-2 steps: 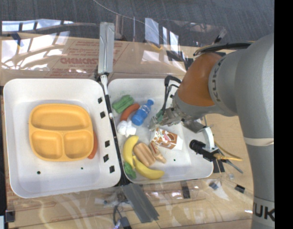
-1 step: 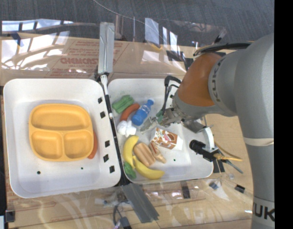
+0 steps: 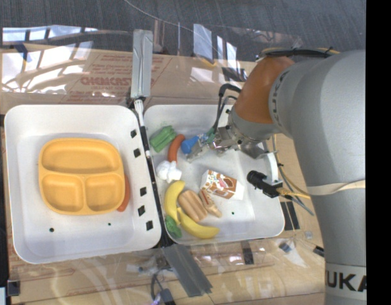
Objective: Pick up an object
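The gripper (image 3: 205,143) hovers at a small blue object (image 3: 190,146) beside the orange sausage (image 3: 175,147); its shape is unclear, the fingers' state impossible to tell.

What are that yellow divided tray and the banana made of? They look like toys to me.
The yellow divided tray looks like moulded plastic with a matte finish: one even colour, rounded compartment edges. The banana is probably plastic play food too: flat, uniform yellow with no bruises or spots, though the picture alone cannot rule out a real one. Both white bins look like thin formed plastic.
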Robot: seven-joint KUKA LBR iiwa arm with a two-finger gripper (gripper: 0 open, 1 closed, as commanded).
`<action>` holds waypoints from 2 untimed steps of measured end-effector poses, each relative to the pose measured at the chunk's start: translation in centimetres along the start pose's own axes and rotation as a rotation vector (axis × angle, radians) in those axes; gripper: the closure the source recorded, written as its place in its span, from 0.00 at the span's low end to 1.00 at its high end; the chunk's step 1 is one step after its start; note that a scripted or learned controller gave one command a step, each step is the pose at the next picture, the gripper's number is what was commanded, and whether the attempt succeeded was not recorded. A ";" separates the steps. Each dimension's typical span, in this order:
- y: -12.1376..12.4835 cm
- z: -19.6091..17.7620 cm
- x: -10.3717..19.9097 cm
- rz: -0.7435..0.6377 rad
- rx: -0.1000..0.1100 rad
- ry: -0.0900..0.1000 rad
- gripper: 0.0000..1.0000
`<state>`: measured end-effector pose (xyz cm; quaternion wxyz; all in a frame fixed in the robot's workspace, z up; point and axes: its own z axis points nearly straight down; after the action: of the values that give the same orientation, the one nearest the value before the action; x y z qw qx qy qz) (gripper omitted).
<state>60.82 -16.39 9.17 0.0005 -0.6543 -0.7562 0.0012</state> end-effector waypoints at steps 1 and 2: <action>5.3 0.2 4.9 -0.131 0.010 0.005 0.00; 1.1 -4.9 1.5 -0.328 -0.002 0.000 0.00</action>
<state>61.66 -14.76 14.03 0.0002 -0.5223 -0.8528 0.0005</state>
